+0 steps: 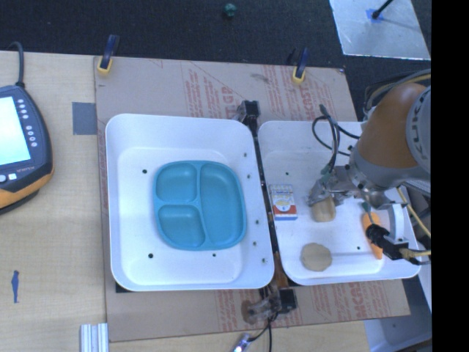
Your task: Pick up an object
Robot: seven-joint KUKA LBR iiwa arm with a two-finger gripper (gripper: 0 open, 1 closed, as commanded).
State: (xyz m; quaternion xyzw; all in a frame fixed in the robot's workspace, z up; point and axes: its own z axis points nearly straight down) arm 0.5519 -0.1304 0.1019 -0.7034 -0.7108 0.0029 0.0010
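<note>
- A grey robot arm (392,134) with an orange band reaches in from the right over the right-hand bin (293,141), its end effector (327,194) low above the bin floor
- A small tan, lumpy object (323,210) sits directly beneath the end effector, touching or nearly touching its tip; whether the tool is wide, narrow or gripping the piece cannot be told from this angle
- A second tan piece, round and flat like a biscuit (316,257), lies nearer the bin's front wall, apart from the end effector
- A small carton (283,202) with white, orange and blue printing rests by the bin's left wall; its lettering is too small to read
- An orange, carrot-like item (372,235) lies at the bin's right side, beside the arm
- The left-hand bin (124,196), smooth white plastic with rounded corners, holds a light-blue plate (199,204) split into three compartments
- Both bins stand on brown cardboard (183,83) printed with faint red text, unreadable here, clamped to the wooden tabletop (44,270)
- A handheld control pendant (18,145) lies at the far left
</note>
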